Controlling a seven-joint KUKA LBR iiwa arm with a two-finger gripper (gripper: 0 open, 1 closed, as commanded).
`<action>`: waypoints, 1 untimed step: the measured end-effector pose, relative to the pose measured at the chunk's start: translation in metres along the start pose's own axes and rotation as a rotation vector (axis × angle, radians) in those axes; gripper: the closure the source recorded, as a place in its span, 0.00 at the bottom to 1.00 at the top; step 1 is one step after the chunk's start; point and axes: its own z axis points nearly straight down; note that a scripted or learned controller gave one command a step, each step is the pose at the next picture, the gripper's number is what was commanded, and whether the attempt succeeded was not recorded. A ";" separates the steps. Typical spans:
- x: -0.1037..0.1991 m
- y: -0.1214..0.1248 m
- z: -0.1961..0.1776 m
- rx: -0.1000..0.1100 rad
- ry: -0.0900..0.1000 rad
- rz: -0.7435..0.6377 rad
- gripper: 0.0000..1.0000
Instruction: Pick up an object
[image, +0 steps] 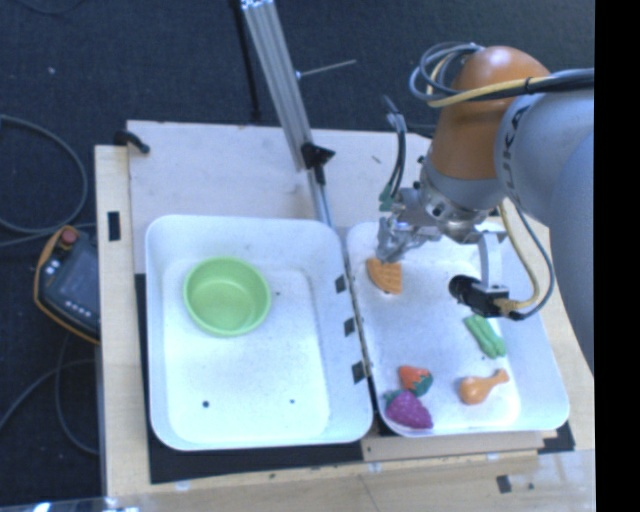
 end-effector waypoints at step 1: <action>0.056 0.014 -0.010 0.000 0.001 -0.002 1.00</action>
